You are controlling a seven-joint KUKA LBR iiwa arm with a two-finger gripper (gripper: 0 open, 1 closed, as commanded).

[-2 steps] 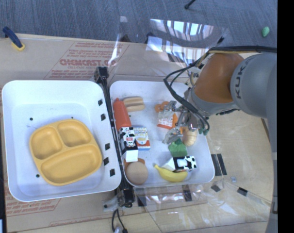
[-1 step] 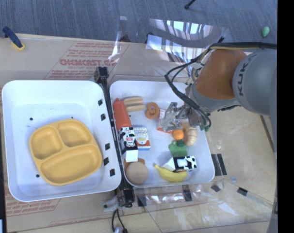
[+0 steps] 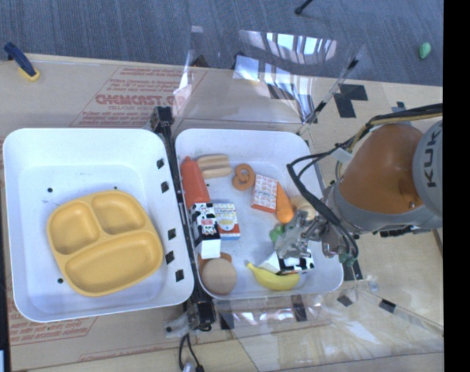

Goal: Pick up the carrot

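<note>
The carrot (image 3: 283, 201) is a short orange cone lying in the right bin (image 3: 243, 139), close to its right wall and next to a red-and-white packet (image 3: 264, 193). My gripper (image 3: 295, 243) hangs low over the bin just in front of the carrot, between it and a banana (image 3: 274, 277). The carrot lies free on the bin floor and its tip points toward the gripper. A small black-and-white carton (image 3: 292, 264) sits right under the gripper's front side.
The right bin also holds a long red sausage (image 3: 192, 183), a bread roll (image 3: 213, 164), a donut (image 3: 243, 177), two small milk cartons (image 3: 215, 223) and a brown egg (image 3: 218, 276). In the left bin (image 3: 33, 146) lies a yellow divided plate (image 3: 103, 241).
</note>
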